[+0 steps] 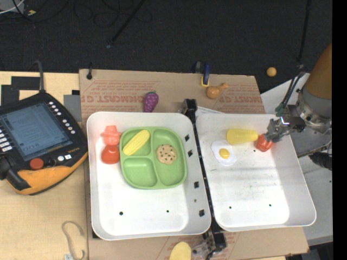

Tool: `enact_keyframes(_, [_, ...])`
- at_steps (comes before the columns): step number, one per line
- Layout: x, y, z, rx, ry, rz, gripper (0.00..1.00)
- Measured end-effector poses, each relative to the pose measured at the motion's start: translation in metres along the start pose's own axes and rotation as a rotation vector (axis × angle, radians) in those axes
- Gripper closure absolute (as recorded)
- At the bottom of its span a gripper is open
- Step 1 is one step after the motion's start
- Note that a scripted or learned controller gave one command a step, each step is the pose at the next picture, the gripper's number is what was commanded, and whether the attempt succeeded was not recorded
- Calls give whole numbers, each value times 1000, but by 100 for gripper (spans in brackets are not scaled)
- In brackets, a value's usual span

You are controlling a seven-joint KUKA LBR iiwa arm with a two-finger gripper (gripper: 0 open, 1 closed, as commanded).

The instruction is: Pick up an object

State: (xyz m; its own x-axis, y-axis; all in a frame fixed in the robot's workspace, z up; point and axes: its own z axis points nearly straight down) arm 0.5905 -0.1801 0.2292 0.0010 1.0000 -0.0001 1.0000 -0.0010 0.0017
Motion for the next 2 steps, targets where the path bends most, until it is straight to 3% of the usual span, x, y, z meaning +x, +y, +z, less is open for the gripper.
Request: enact_keyframes(2, [91, -17, -4, 6, 3, -3, 100])
